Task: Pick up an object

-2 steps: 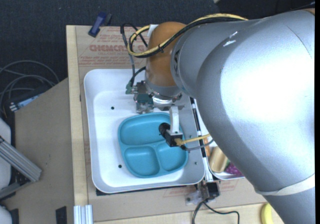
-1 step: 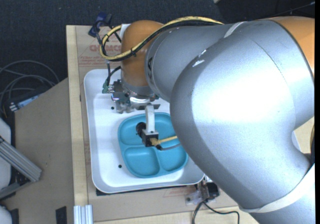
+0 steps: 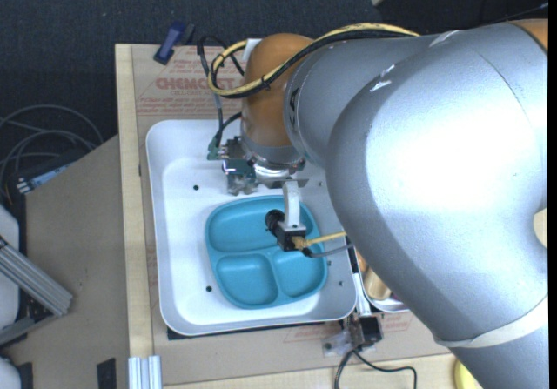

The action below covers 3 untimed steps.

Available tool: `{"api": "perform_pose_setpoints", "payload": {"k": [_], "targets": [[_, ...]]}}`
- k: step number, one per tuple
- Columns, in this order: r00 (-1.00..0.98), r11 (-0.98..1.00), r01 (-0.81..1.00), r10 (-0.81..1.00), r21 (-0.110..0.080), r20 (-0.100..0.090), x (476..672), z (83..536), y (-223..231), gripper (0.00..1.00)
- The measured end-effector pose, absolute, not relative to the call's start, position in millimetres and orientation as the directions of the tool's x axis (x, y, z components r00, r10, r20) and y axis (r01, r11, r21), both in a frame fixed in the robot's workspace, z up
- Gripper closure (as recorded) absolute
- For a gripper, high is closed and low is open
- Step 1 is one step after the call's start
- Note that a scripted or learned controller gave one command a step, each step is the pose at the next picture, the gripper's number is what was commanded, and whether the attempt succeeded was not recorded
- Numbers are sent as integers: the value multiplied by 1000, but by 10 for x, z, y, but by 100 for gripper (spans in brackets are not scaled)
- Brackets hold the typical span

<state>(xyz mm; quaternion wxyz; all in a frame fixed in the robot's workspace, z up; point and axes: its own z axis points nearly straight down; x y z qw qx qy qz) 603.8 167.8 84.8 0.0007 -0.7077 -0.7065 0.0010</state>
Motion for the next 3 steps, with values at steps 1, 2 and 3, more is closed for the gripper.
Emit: {"api": "perform_pose_setpoints", "payload": {"k": [1, 2, 3], "targets": [[-1, 1, 1000, 1000, 5, 2, 6380, 2296, 1899, 100], [-1, 1, 1000, 1000, -4, 0, 6120, 2018, 2166, 100], [-1, 1, 1000, 1000, -3, 0, 5952, 2150, 2199, 100]]}}
